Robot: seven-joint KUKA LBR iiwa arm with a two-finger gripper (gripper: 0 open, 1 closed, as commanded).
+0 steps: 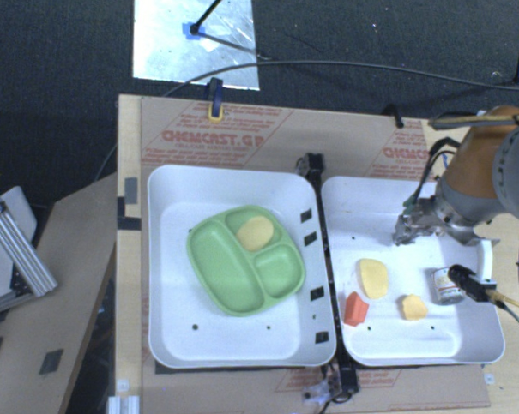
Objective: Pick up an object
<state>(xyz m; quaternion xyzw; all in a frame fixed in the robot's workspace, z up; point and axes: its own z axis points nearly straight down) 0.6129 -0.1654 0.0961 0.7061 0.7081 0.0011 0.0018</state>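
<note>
From my remote station I see the arm (493, 173) as a thick, rounded grey casing with smooth, curved joint housings. A broad orange band (474, 160) wraps the segment above the wrist. Below it, the wrist narrows to a metallic grey gripper (411, 227) assembly of small, angular parts. A thin dark cable runs along the orange section toward the wrist. I can make out no screws or printed markings at this resolution.
</note>
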